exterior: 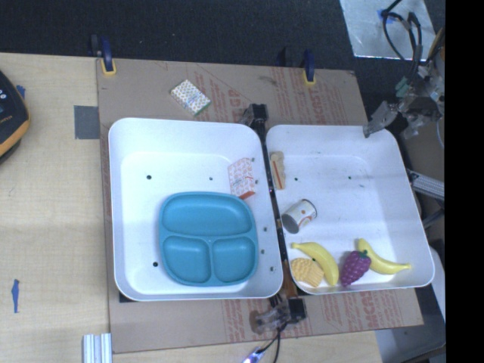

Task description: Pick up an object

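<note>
bananas (pixel 321 259) flank grapes (pixel 354 268) and corn (pixel 305 271); claw (pixel 393 113) beyond bin rim (pixel 414 195), grip state unclear.

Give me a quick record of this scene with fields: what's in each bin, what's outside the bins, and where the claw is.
left bin: blue three-compartment plastic tray; small red-and-white packet against the right wall
right bin: small white cup on its side; two yellow toy bananas; purple toy grape bunch; yellow toy corn piece
outside bins: patterned square packet on the cardboard
claw: over the right bin's far right corner, away from the objects
</note>
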Action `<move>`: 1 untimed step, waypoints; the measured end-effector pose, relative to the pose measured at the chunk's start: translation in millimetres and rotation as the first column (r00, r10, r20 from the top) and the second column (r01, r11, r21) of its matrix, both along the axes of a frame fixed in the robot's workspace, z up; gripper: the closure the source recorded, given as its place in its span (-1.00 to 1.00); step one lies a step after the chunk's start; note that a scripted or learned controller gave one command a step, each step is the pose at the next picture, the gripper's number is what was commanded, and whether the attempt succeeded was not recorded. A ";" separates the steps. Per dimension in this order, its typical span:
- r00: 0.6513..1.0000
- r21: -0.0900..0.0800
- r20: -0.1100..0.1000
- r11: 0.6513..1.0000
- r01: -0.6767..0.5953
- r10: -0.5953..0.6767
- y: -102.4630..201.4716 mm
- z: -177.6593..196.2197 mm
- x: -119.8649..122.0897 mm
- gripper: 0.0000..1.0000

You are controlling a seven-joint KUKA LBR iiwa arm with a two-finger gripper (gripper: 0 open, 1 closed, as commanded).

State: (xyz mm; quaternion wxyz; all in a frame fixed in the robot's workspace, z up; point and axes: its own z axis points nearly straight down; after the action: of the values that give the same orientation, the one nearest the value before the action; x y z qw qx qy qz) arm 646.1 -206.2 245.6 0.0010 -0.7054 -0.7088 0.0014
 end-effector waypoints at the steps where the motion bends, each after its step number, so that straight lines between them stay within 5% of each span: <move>1: 1.000 0.000 -0.002 1.000 0.001 -0.001 39.0 -60.1 -91.2 -1.00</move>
State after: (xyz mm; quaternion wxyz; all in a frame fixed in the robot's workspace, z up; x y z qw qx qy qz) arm 554.8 -167.2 185.5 0.0017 -0.7057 -0.7085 0.0019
